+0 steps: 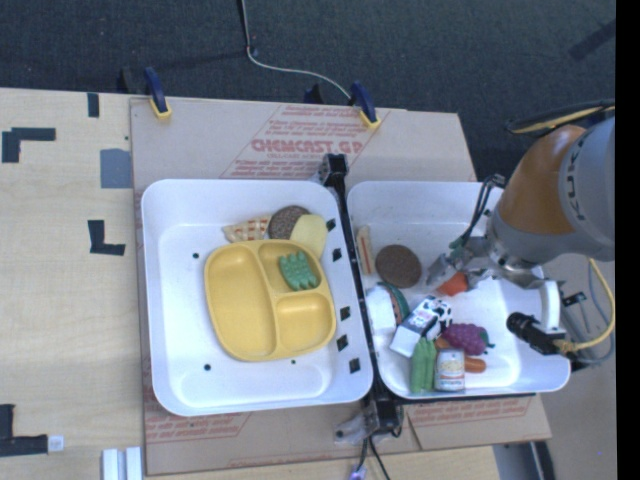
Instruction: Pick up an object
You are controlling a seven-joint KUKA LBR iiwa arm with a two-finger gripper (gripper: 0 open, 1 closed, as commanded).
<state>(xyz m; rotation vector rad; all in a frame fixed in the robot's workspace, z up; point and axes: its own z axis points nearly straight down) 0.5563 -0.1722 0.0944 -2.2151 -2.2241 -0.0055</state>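
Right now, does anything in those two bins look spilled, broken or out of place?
Nothing looks spilled or broken. The right bin is just cluttered: toy food lies jumbled toward its front, a can and a green piece pressed close together. In the left bin, the yellow tray sits askew, with a green toy in one compartment.

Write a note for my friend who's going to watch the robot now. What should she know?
Tool: low in the right bin, at an orange carrot-like piece. I can't tell if it has a grip on it.
Right bin also holds: a brown round cookie, a black-and-white cow toy, purple grapes, a green bottle and a small can.
Left bin: a yellow divided plate with a green toy in one compartment, plus toy foods behind it.
Done: the arm has reached into the pile.
Left: nothing is lifted clear yet; a pick has to be confirmed.
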